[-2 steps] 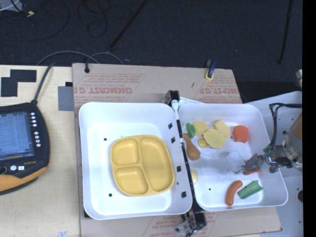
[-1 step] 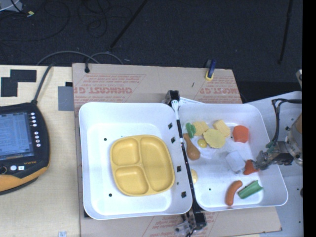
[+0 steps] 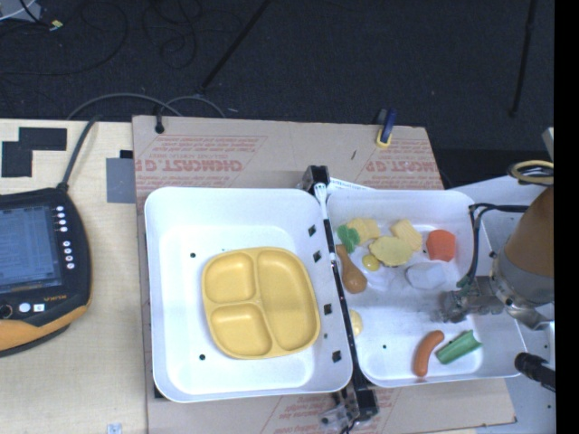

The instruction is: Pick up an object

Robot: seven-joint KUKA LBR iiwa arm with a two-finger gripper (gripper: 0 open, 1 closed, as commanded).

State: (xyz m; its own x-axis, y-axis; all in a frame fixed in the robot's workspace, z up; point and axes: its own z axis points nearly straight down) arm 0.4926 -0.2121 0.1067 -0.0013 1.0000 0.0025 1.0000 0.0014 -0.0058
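— Where are the things to pick?

— All in the right bin (image 3: pixel 457 199). Toward its far edge sits a cluster: a green leafy piece (image 3: pixel 348 237) near the divider side, yellow pieces (image 3: pixel 391 242) beside it, and an orange-red tomato-like piece (image 3: pixel 441 244) toward the right wall. A brown pear-shaped piece (image 3: pixel 352 277) lies against the bin's left edge, with a small yellow ball (image 3: pixel 371 263) just beside it. A pale grey-white piece (image 3: pixel 423 276) lies near the middle.

— And the near edge?

— An orange sausage-like piece (image 3: pixel 426 353) lies tilted there, and a green stick (image 3: pixel 457 347) is just beside it on its right, close to the near right corner.

— The gripper?

— The gripper (image 3: pixel 455 306) hangs over the right bin by its right wall, between the tomato-like piece and the green stick, close to the pale piece. Whether it is spread or pressed together — I cannot tell; it is dark and blurred. Nothing can be made out in its grasp.

— The other bin?

— The left bin (image 3: pixel 172 215) bears a yellow divided tray (image 3: pixel 261 301) with three compartments, near its middle. Both bins rest on a cardboard sheet (image 3: pixel 271 156); a teach pendant (image 3: pixel 36 265) lies well to the left on the bench.
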